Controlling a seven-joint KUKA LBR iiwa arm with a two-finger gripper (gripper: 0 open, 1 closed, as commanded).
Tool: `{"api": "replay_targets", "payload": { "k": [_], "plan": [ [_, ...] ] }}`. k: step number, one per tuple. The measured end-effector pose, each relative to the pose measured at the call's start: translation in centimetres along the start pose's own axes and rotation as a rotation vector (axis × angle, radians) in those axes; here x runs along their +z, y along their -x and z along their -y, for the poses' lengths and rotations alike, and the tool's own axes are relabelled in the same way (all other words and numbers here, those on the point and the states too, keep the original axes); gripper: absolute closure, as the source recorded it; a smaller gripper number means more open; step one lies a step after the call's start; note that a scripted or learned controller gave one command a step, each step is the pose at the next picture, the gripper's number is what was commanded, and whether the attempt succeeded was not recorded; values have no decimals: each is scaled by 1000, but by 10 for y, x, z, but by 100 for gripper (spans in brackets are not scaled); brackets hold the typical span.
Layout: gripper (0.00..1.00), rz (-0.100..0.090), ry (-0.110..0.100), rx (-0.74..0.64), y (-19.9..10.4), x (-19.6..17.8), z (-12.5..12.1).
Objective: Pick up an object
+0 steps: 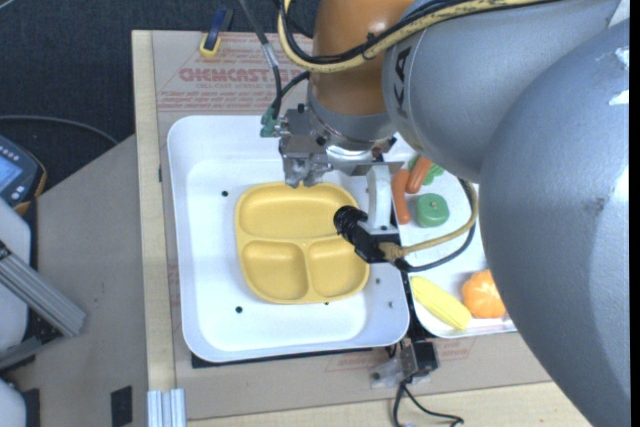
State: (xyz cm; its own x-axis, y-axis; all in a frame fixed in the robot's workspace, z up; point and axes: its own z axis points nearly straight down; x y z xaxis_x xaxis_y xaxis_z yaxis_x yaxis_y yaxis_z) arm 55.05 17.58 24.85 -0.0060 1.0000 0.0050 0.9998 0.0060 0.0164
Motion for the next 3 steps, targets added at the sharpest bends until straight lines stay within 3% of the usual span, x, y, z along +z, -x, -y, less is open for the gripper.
{"api": "replay_targets", "payload": {
  "k": [1, 2, 3],
  "plan": [
    [100, 5, -9, 2, -30, 35, -100],
    [100, 4, -10, 3, -49, 147, -59],
    [100, 2, -6, 2, -49, 131, -62]
  ]
}}
